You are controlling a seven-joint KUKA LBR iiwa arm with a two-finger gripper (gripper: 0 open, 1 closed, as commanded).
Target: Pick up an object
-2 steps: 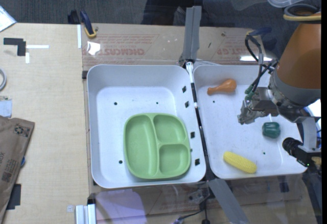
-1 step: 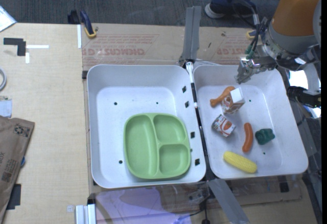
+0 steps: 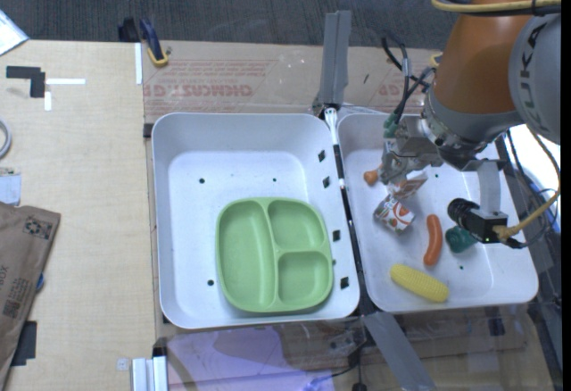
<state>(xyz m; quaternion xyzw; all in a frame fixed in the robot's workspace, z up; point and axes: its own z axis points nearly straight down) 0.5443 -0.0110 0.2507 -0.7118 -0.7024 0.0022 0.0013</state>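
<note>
Camera view: I am looking down on the table with both white bins side by side, and the arm is reaching in from the right over the right bin. The gripper is hanging low in that bin's upper left part, and I cannot tell whether it is open or closed.

Just below it a small crumpled carton is lying on the bin floor. It is looking white with red and orange print, dented and tipped at a slant, with its upper end running up to the gripper; I cannot tell whether they are touching.

A tiny orange piece is sitting to the carton's upper left, near the wall shared with the left bin. An orange sausage-shaped toy is lying just right of the carton, apart from it, and a yellow corn cob is resting nearer the front rim. A teal piece is sitting right of the sausage.

I am seeing bare floor left of and below the carton, towards the shared wall and the front left corner. In the left bin a green divided plate is taking up the front middle, with bare white floor around it.
</note>
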